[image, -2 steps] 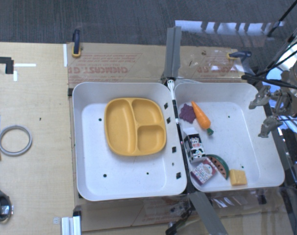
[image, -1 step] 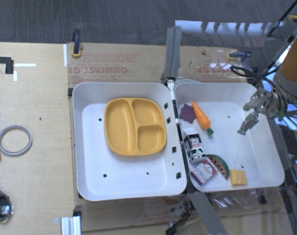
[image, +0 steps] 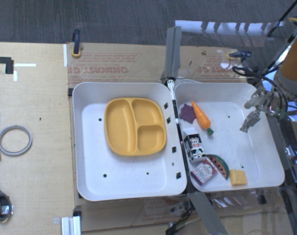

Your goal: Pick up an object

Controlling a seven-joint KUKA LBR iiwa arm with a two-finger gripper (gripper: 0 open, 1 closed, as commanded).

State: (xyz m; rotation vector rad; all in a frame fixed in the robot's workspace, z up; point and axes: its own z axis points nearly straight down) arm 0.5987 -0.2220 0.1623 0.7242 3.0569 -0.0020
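In the right bin [image: 266, 155], an orange carrot [image: 201, 115] lies next to a purple bunch of grapes [image: 187, 112] near the left wall. Further forward are a small black-and-white carton [image: 194, 147], a watermelon slice [image: 220, 164], a red packet [image: 203, 173] and a yellow cheese block [image: 238, 177]. My gripper [image: 251, 112] hangs over the bin's right side, well to the right of the carrot. It is open, with nothing between its fingers.
The left bin [image: 89, 170] holds a yellow divided plate [image: 135, 126]. A grey divider bar [image: 172, 53] runs back from where the bins meet. On the bench at left lie a roll of tape [image: 13, 140] and scissors [image: 0, 204].
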